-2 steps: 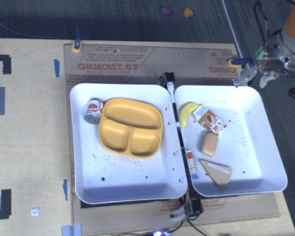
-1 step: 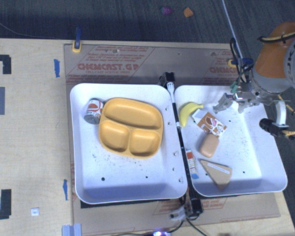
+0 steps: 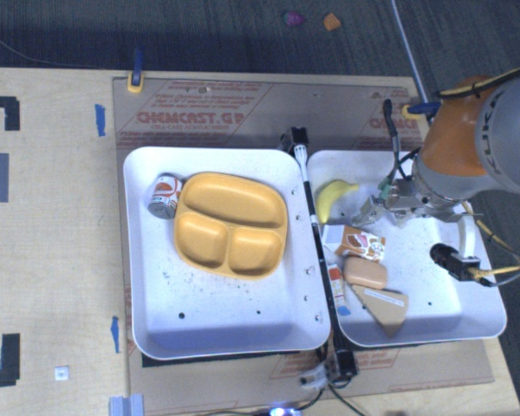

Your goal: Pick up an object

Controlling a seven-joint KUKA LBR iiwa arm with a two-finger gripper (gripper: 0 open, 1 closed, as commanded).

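Dark carpet is seen behind a pale wooden bench (image 3: pixel 43 258), with a cardboard sheet (image 3: pixel 243 111) laid under two white bins. The likely pick targets are held in the right bin (image 3: pixel 468 319), centre-right of the frame: a banana (image 3: pixel 332 198) at its upper left, a snack packet (image 3: pixel 364 244) just below, then a tan bun-like piece (image 3: pixel 366 275) and a wedge (image 3: pixel 386 306), the last three touching or overlapping. The gripper (image 3: pixel 383 204) is placed just right of the banana, above the packet; nothing is seen between its fingers, and whether they are apart or together cannot be told. The grey arm (image 3: pixel 477 146) enters from the right edge. The banana is judged the best target, being nearest and apart from the clutter. A straight descent across its narrow width is advised, clear of the bin wall. In the left bin (image 3: pixel 147 302) a yellow tray (image 3: pixel 230 224) is seen touching a can (image 3: pixel 164 196) at upper left.
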